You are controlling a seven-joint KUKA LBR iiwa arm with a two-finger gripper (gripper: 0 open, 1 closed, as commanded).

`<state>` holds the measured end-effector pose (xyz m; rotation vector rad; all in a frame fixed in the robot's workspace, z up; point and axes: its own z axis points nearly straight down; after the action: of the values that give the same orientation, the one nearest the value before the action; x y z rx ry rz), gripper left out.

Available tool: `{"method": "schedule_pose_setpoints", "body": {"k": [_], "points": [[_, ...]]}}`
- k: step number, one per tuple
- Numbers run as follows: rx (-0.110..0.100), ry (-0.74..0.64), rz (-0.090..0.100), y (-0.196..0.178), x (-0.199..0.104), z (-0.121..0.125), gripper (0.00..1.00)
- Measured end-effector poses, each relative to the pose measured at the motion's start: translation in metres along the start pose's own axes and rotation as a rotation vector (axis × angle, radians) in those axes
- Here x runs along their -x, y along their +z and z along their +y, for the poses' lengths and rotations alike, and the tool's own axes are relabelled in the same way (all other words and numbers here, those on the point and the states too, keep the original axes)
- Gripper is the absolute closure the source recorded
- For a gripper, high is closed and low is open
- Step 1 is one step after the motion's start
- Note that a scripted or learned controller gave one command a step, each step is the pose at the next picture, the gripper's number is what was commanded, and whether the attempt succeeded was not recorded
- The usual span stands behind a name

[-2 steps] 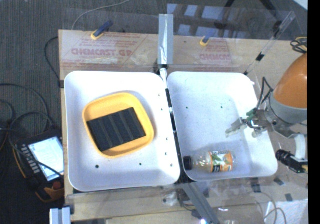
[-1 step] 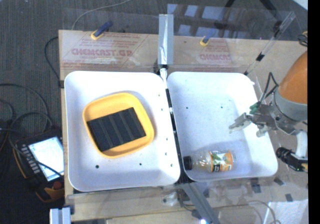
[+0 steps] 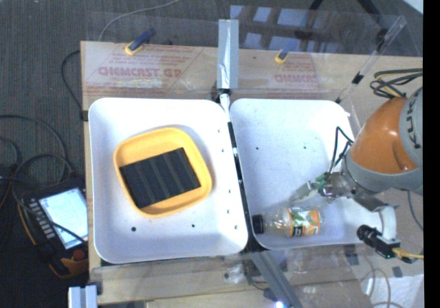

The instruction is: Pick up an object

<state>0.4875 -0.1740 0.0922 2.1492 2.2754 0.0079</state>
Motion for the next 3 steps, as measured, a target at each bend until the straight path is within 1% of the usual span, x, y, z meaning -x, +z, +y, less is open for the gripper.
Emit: {"method": "schedule_pose_setpoints", "body": {"k": [1, 2, 3], "points": [[0.008, -0.044, -0.005, 0.0, -0.044, 0.005, 0.0], [0.004, 0.264, 0.003, 0.001, 0.003, 0.024, 0.0], [0.01, 0.09, -0.007, 0.0, -0.028, 0.004, 0.0]]}}
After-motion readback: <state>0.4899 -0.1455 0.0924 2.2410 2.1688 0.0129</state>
